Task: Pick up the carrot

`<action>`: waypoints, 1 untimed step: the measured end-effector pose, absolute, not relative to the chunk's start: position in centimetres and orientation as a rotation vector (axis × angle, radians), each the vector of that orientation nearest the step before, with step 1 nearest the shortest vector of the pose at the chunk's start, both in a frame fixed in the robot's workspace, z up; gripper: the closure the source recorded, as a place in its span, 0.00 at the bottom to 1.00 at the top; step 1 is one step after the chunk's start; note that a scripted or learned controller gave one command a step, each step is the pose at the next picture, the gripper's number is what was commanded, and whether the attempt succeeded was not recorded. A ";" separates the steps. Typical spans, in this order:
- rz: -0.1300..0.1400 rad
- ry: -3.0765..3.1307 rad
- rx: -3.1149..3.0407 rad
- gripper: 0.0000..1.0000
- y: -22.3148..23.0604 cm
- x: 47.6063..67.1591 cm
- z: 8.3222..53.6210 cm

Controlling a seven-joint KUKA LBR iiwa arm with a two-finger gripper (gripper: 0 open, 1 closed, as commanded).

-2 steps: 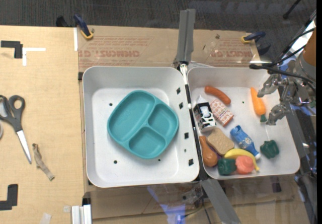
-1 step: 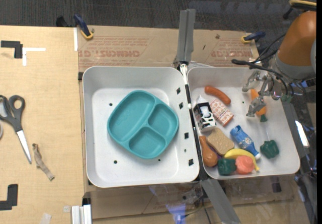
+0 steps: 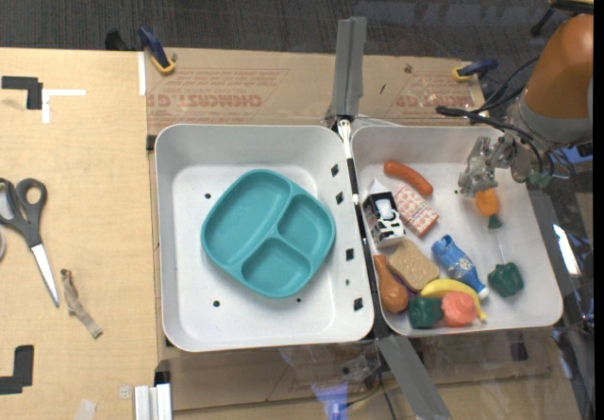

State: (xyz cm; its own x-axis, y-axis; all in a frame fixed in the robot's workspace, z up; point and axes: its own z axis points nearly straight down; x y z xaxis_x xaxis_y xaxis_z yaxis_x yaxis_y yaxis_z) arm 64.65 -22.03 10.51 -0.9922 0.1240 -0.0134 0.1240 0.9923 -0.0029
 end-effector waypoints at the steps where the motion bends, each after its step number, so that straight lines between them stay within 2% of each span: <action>1: 0.000 3.137 0.146 1.00 -22.2 52.4 9.2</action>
